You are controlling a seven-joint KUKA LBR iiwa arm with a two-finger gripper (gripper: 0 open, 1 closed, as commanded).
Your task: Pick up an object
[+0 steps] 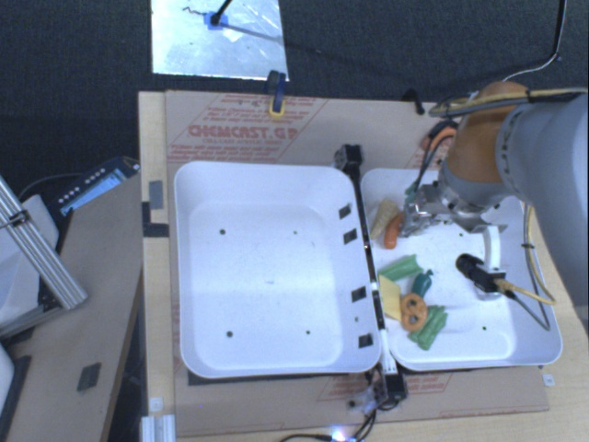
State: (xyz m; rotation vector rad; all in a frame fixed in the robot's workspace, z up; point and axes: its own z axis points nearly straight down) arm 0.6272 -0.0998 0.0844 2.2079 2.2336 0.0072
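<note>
Table [230, 118] carries two white bins; pincer [411, 215] low in right bin [534, 339], by orange carrot [393, 233] (fingers' state unclear), green pieces [400, 268] nearby

I see a robotics lab: a plywood bench [239, 122] carrying two white bins [267, 274], cabling [552, 35], and dark carpet [74, 63].

You saw smooth glossy white plastic bins [267, 274], a matt brown cardboard sheet [244, 127] beneath, and crinkled shiny foil [216, 26].
</note>
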